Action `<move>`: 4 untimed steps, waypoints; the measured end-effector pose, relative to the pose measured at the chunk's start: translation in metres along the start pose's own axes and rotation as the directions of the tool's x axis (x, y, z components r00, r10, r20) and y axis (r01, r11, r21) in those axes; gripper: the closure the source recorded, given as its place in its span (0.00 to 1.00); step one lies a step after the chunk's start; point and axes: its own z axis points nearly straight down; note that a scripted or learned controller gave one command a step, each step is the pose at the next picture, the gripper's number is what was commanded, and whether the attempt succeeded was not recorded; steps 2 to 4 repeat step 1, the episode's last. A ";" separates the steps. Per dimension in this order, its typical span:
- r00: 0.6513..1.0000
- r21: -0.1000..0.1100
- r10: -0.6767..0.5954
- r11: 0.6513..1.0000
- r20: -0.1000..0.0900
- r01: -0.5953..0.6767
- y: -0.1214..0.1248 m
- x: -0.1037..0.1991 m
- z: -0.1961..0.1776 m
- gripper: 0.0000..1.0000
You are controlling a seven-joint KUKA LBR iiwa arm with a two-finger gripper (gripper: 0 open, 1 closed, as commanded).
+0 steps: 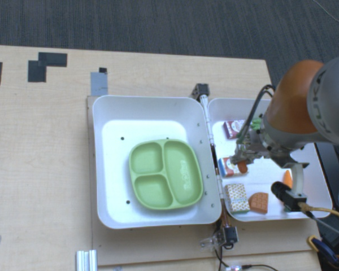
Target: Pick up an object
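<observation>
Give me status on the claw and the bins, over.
Claw low in right bin, over small red-and-white packet. Nothing visibly held. Cracker, snack block, purple packet nearby. Green divided plate in left bin.

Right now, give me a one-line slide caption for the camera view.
KUKA arm's gripper lowered into the right bin among small items, beside the left bin holding a green divided plate.

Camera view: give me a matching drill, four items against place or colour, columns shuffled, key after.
Things:
1. divided plate
2. waffle piece
3. maroon packet
4. pincer

Descriptions:
A. far end of the right bin
B. light green, in the left bin
C. low over the right bin's left side
D. orange-brown, near end of the right bin

Pairs: 1-B, 2-D, 3-A, 4-C
</observation>
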 end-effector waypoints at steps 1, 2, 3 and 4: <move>1.000 0.001 0.002 1.000 -0.001 -0.002 -0.028 -0.002 -0.012 1.00; 1.000 0.001 0.002 1.000 -0.001 -0.002 -0.028 -0.002 -0.012 1.00; 1.000 0.001 0.002 1.000 -0.001 -0.002 -0.028 -0.002 -0.012 1.00; 1.000 0.001 0.002 1.000 -0.001 -0.002 -0.028 -0.002 -0.012 1.00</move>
